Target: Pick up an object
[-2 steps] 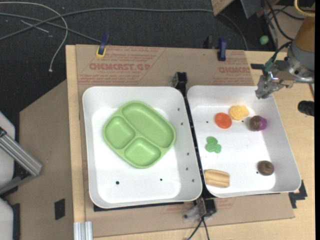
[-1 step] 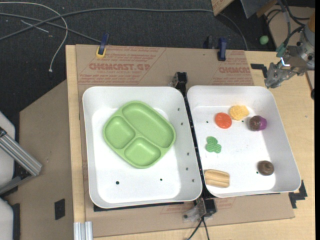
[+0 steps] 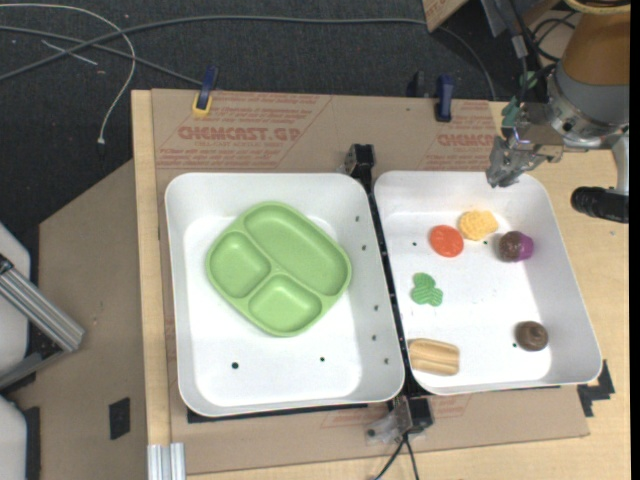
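Observation:
The right bin (image 3: 560,298) holds several small toy foods: an orange-red round piece (image 3: 446,241), a yellow-orange ridged piece (image 3: 478,224), a dark purple ball (image 3: 514,247), a green clover-shaped piece (image 3: 427,291), a brown doughnut-like piece (image 3: 531,336) and a tan bread slice (image 3: 434,356). My gripper (image 3: 505,172) hangs over the bin's far rim, above and to the right of the yellow piece, apart from all the objects. Nothing shows between its fingers.
The left bin (image 3: 200,368) holds a green three-compartment plate (image 3: 279,267). A black clamp (image 3: 359,159) sits between the bins at the far side. Blue clips (image 3: 207,86) (image 3: 444,95) pin the cardboard base. Cables lie on the dark floor beyond.

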